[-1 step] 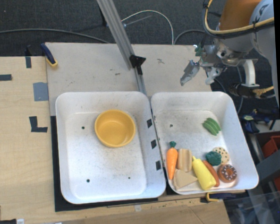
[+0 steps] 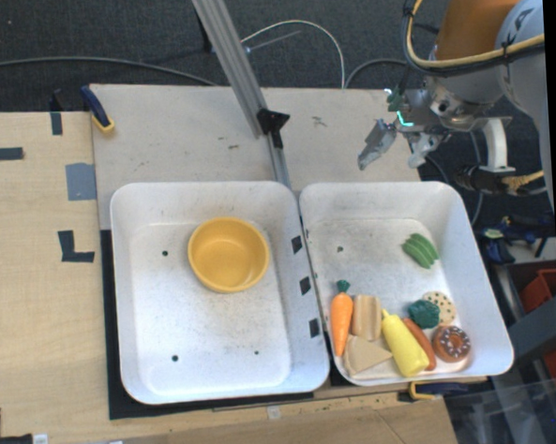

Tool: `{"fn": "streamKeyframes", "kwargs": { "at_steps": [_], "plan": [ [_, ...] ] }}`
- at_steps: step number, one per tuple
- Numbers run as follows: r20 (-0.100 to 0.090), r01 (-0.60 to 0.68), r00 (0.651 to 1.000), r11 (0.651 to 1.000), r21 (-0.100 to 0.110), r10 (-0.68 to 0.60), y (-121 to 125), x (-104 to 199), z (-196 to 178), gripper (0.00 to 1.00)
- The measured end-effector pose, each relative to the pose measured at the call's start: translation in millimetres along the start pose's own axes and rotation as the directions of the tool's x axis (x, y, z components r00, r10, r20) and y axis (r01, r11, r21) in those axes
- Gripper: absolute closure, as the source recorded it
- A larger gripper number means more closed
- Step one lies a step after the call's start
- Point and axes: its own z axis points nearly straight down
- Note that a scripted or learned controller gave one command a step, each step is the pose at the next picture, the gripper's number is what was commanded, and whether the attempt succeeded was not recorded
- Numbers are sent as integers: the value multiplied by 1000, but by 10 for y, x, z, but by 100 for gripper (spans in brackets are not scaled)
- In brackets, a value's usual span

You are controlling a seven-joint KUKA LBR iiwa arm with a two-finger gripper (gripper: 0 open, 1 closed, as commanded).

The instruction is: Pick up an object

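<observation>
Left bin (image 2: 142, 300): a yellow bowl (image 2: 228, 254) sits upright in its upper middle, well apart from me.
Right bin (image 2: 371, 211): toy food crowds the lower part of it.
Carrot (image 2: 341, 321): orange, green top, lying along the bin's left wall, touching the tan bread piece (image 2: 366, 317).
Yellow bottle (image 2: 405, 342): leans across the pile, just left of the dark green piece (image 2: 423, 313) and the brown doughnut (image 2: 452, 344).
Green pod (image 2: 420, 249): alone in the upper right of the bin, the object nearest me, lying below my fingers and slightly right.
My gripper (image 2: 386, 142): upper right of the frame, above the bin's far rim, over bare bench; nothing sits between my fingers, and I cannot tell how wide they stand.
</observation>
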Motion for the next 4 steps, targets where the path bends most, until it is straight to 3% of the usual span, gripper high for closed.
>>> {"fn": "streamKeyframes", "kwargs": {
  "at_steps": [1, 3, 4],
  "plan": [
    [-1, 0, 1000, 1000, 6, 0, -62, 49, 626, 0],
    [0, 0, 1000, 1000, 5, 0, -156, 93, 1538, 0],
    [-1, 1, 1000, 1000, 1, -1, -143, 97, 1406, 100]
  ]
}}
